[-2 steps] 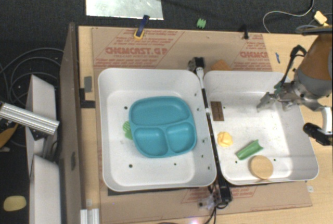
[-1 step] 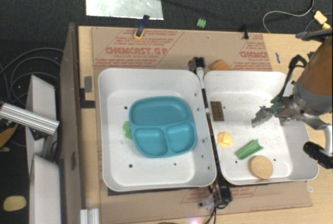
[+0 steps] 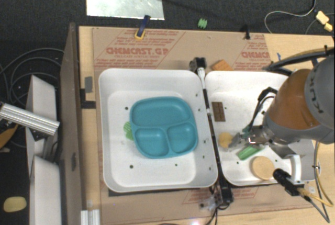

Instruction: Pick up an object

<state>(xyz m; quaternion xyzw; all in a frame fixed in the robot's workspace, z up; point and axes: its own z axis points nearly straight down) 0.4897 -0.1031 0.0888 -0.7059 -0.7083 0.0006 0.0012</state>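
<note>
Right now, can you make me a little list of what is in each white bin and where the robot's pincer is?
left bin: teal plastic plate with three sections, small green thing peeking from under its left edge
right bin: small yellow lump, green stick-shaped piece, round tan disc, brown rectangular label
pincer: low in right bin, beside yellow lump

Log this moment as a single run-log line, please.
gripper low in right bin | beside green object, yellow piece | teal tray in left bin
</note>
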